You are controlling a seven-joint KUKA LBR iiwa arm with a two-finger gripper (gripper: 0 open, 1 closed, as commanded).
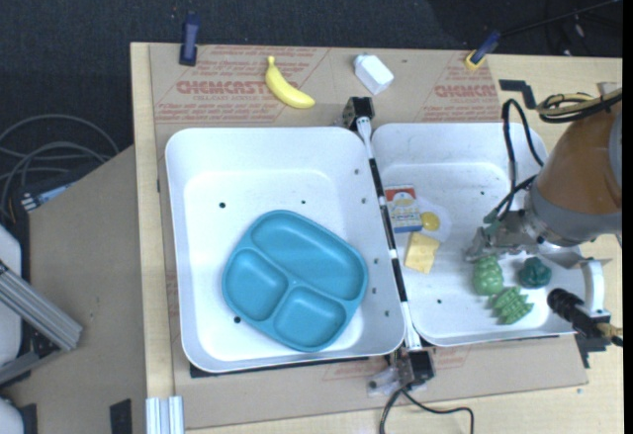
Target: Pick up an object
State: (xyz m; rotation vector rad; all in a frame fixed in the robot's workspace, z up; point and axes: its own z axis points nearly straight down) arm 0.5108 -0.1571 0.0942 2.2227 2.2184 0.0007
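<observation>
My gripper [485, 246] hangs just above a green toy [487, 276]; I cannot tell its state. Next I need to descend and close.

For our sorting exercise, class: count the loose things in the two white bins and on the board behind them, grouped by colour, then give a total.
Blue: 1, the divided plate
Yellow: 3, the banana, the small yellow piece, the yellow block
Green: 3, the two light green toys, the dark green toy
White: 1, the white block
Red and white: 1, the card
Total: 9
</observation>
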